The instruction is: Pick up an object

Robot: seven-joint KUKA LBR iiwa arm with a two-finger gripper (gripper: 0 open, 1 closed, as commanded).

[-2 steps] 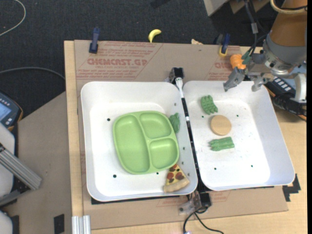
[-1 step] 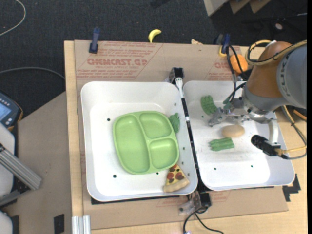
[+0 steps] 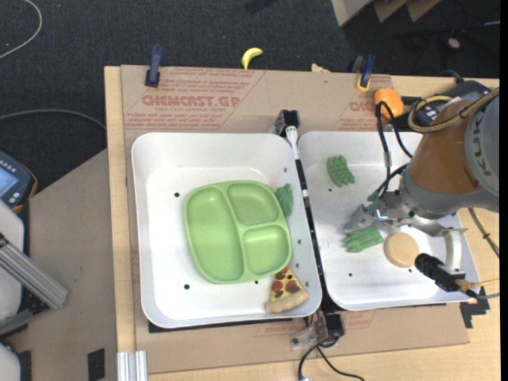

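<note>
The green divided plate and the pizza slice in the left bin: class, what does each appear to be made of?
Green divided plate: likely moulded plastic, smooth and slightly glossy, with one even colour and rounded compartments. Pizza slice: apparently a plastic or rubber toy, with flat painted-looking toppings; the exact material is unclear.

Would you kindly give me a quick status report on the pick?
Gripper low in right bin, over a green toy. Nothing seen gripped. Tan disc lies close beside it.

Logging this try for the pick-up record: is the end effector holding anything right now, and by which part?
It cannot be told. The end effector sits low in the right bin, right at the green toy, but the view does not show the toy between its fingers.
</note>
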